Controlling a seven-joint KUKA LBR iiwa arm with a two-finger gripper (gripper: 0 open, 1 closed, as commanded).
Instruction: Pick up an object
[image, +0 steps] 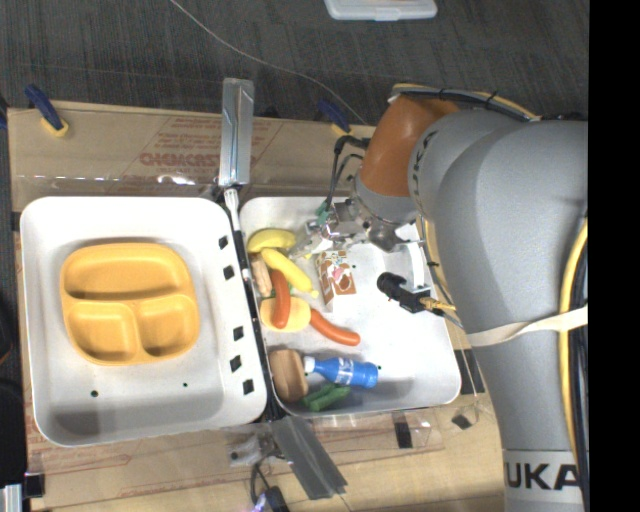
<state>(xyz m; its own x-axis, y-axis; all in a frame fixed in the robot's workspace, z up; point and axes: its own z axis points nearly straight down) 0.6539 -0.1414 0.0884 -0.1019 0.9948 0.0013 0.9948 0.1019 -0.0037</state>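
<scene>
My claw (333, 228) hovers low in the right bin (432, 352) beside the banana (283, 268) — whether clenched or released, I cannot tell.

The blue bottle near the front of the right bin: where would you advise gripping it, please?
Probably across the middle of the blue bottle, coming straight down: it lies on its side, long axis left-right, with bread at its left end and a green vegetable close along its front.
</scene>
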